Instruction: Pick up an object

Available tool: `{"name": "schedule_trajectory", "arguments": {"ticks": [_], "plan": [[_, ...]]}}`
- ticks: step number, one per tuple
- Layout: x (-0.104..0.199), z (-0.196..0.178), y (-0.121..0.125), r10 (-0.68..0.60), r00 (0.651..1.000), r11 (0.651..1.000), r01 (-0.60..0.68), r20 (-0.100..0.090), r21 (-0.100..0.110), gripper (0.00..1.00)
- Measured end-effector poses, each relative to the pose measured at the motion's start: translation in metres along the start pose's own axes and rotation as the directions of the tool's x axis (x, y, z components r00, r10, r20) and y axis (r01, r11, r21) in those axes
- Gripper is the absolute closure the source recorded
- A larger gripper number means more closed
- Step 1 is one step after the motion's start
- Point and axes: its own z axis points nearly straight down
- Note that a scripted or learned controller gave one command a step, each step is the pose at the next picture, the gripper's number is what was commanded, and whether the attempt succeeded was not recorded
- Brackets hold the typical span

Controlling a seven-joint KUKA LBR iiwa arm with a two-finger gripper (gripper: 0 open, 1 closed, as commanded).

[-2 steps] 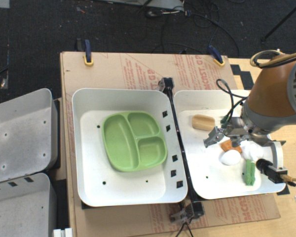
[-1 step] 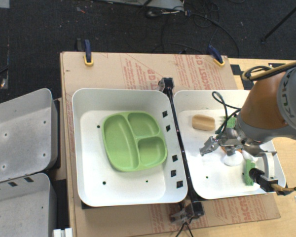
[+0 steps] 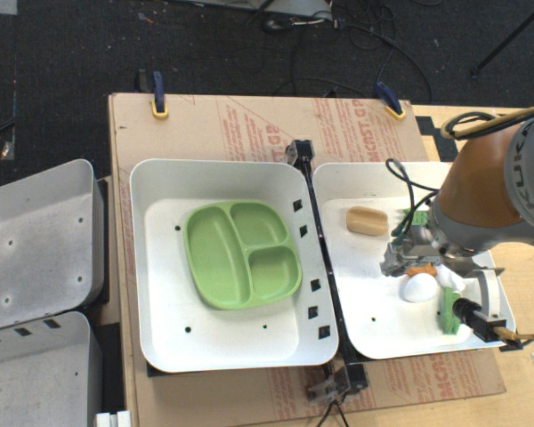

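The gripper (image 3: 408, 261) is down in the right bin (image 3: 360, 341) beside a white ball (image 3: 418, 287) near its right edge, finger state impossible to tell, tan block (image 3: 367, 221) apart.

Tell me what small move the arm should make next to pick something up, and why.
Probably a short straight descent onto the white object: the gripper sits right over it in the right bin, closer than the tan block or the green item.
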Motion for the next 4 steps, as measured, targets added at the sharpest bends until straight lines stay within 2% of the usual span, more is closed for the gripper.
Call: {"name": "schedule_trajectory", "arguments": {"ticks": [2,3,4], "plan": [[-0.001,-0.101,0.018,-0.005,1.000,1.000,0.005,0.002,-0.007,1.00],[-0.001,-0.153,0.019,-0.006,1.000,1.000,0.006,0.002,-0.006,1.00],[0.047,-0.130,0.034,-0.009,1.000,1.000,0.009,-0.001,0.001,1.00]]}}
